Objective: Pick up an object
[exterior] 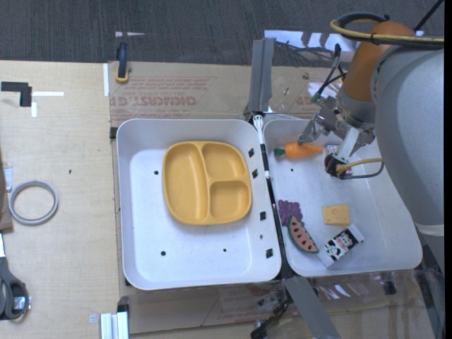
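Seen from above at a slant, two shallow white bins sit side by side on a bench. The left bin (141, 260) holds a yellow divided plate (207, 182) with three compartments, lying flat near the bin's middle.

The right bin (395, 249) holds several small toys. A toy carrot (302, 150), orange with a green tip pointing left, lies near the bin's far left corner. A purple bunch of grapes (289, 210) rests against the left wall, and just below it lies a watermelon slice (302, 236). A yellow block like a piece of cheese (336, 214) sits near the middle, and a small black-and-white carton (342, 244) lies tilted close to the near edge.

The grey arm with its orange band (367, 66) reaches in from the right over the far end of the right bin. The gripper (319, 134) hangs directly over the carrot's right end, very close to it or touching it. Whether the gripper is open, closed or gripping the carrot cannot be told, because the wrist and cables crowd that spot.

To the left of the bins, on the pale wooden bench top (56, 140), lies a grey ring of tape (32, 202).
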{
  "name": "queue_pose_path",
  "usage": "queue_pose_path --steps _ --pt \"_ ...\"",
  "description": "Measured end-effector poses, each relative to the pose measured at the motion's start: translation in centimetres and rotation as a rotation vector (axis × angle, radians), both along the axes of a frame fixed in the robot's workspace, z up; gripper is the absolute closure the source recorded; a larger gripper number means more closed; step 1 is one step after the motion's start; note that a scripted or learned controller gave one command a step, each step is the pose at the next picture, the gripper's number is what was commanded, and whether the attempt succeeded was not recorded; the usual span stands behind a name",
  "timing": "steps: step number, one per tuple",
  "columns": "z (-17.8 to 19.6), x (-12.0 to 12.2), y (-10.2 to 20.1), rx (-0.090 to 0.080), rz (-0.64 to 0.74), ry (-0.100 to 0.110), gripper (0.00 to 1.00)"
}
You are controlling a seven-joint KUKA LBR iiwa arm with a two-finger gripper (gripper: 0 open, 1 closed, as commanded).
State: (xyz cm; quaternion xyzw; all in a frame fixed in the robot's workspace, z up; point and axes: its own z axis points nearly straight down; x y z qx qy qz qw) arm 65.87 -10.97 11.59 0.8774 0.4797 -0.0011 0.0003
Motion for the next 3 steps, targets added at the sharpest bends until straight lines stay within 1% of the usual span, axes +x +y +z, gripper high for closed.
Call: queue_pose_path --steps 1,2,3 --pt "-1.7 0.2 -3.3 0.003 -0.135 -0.002 0.00" --pt "-1.6 -0.5 -8.9 0.000 -0.137 -0.013 0.00" --pt "8.2 -0.9 -10.5 -0.001 0.253 -0.001 0.00"
